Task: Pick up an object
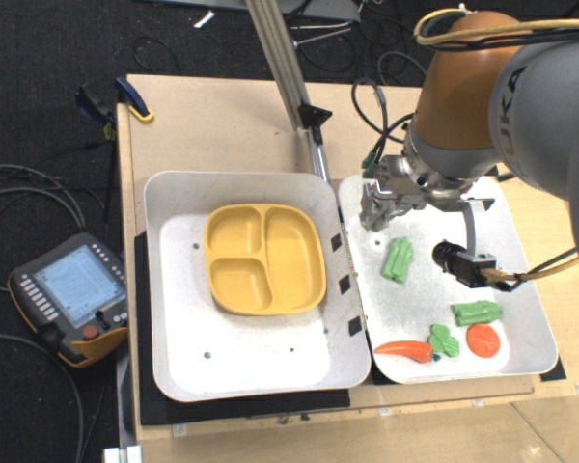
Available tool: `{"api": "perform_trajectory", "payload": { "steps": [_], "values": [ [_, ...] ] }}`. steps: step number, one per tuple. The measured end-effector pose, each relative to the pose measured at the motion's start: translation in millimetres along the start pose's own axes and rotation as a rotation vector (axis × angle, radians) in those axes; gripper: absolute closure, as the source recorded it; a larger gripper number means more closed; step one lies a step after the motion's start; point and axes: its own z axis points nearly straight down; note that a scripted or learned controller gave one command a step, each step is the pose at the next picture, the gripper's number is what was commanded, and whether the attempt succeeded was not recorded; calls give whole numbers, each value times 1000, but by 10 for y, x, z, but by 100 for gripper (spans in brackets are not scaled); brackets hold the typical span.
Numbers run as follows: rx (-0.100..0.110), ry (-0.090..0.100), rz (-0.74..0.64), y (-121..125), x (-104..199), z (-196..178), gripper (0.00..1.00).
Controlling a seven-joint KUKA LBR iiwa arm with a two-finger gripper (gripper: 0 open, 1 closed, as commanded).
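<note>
Green pod point(398, 259) lies just below hand point(375, 214).

The light is even and quite bright, coming from above. The two white bins point(164, 258) are a little overexposed, so their surface looks flat to the left of the gripper point(376, 212) and below it. Shadows are soft and short; a faint one lies under the gripper. The orange band point(463, 75) above the gripper shows a mild shine. The dark floor point(48, 27) far left keeps little detail. Focus is reasonably sharp, with slight grain everywhere.
</note>
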Motion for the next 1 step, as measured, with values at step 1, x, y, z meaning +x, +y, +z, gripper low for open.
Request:
{"api": "perform_trajectory", "payload": {
  "steps": [1],
  "values": [
    [4,0,0,100,519,185,100]
  ]
}}
